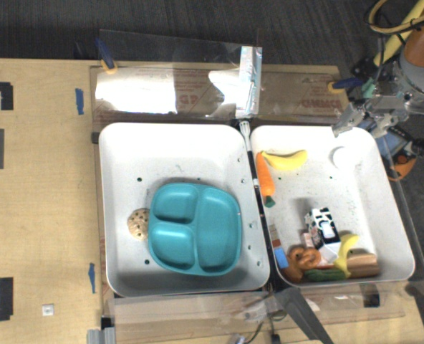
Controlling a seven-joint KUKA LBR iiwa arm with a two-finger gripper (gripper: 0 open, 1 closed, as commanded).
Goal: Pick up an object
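Two white bins: left point(119, 149) holds a teal plate point(195, 226), right point(384, 192) a banana point(286, 159); hand point(361, 117) state unclear.

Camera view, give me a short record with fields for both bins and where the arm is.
left bin: teal divided plate, cookie at the plate's left edge
right bin: banana, carrot, black-and-white toy, heap of toy food at the near wall
arm: above the right bin's far right corner
hand: by that corner, nothing seen in it

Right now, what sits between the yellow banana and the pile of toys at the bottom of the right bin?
Bare white bin floor between the banana and the toy pile; the carrot lies off to the side.
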